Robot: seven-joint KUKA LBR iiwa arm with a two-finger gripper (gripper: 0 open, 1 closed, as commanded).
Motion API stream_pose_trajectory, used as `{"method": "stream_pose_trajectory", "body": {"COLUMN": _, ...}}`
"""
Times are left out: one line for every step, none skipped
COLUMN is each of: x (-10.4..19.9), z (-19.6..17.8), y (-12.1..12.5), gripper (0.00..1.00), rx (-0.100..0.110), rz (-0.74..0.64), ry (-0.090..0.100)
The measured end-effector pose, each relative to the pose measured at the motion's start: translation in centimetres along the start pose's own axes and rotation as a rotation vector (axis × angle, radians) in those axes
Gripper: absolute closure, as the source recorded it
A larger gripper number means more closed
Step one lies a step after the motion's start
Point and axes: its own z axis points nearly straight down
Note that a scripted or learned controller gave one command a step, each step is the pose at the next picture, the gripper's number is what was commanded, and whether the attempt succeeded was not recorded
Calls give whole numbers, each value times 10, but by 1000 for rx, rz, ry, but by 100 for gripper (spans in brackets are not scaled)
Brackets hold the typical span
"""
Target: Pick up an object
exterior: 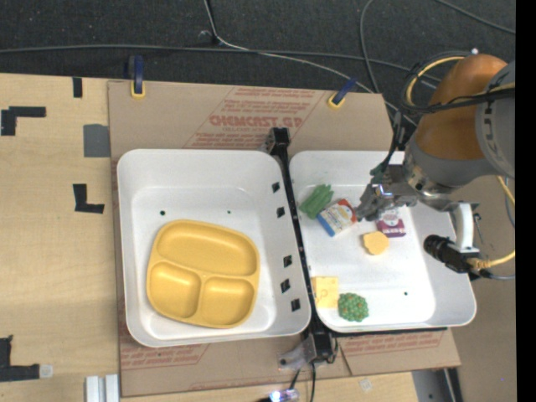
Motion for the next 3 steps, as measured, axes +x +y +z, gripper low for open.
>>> {"method": "stream_pose_trajectory", "body": {"x": 58, "z": -12, "y": -3, "gripper": 100, "rx": 4, "rz": -6, "ry": 3}}
{"method": "stream_pose_trajectory", "body": {"x": 119, "z": -20, "y": -3, "gripper": 100, "rx": 5, "rz": -7, "ry": 3}}
{"method": "stream_pose_trajectory", "body": {"x": 167, "z": -12, "y": -9, "gripper": 100, "rx": 7, "rz": -5, "ry": 2}}
